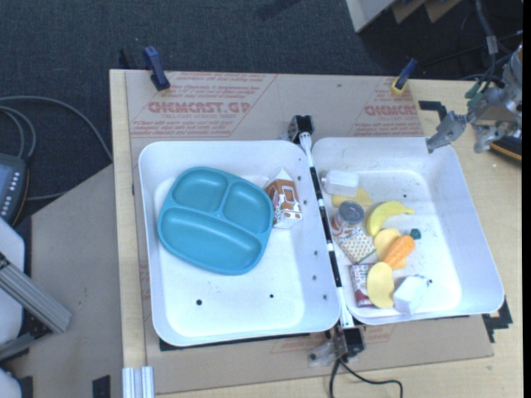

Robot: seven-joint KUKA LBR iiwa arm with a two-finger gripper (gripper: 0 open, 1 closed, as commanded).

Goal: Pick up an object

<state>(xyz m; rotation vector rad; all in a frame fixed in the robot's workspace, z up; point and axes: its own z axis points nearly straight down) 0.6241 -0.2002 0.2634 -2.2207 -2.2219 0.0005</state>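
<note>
Worktop point(207, 106) is a brown board with red print, blue clamp point(155, 67) at the far left corner, yellow-blue one point(404, 76) far right. Dark carpet point(124, 11) behind. Black cable point(25, 127) loops at left, possibly to a pendant.

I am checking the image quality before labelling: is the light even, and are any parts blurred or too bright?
In the camera view the light is soft and even, with faint shadows; the two shallow white bins are bright but not washed out; the blue divided plastic plate is sharp; the small items in the right bin are soft and hard to read; the grey gripper at the right edge is slightly blurred.
</note>
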